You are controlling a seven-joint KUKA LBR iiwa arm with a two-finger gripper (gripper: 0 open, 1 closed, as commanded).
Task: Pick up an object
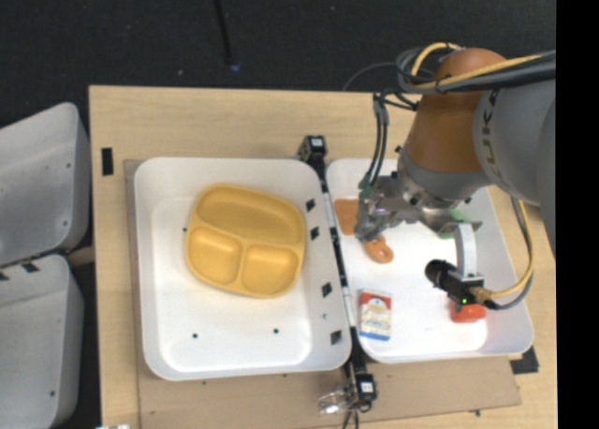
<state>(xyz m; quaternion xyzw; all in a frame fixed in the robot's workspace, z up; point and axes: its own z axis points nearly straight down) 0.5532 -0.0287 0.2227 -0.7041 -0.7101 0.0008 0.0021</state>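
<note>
Under the gripper: a small orange toy piece (378, 250) is lying in the right bin (496, 333), near its left wall, just below the fingers.
Gripper (372, 224): it is hanging over that piece; whether it is spread wide or narrowed, I cannot tell.
Handling: the piece is looking light, smooth and rigid, likely plastic; taking it across its narrow middle seems safest.
Second orange piece (345, 215): one, lying just beside the left wall.
Small carton (374, 316): one, lying flat; probably light, crushable.
Red object (468, 313): one, sitting near the right edge.
Left bin (168, 343): holding one yellow divided plate (245, 240).
</note>
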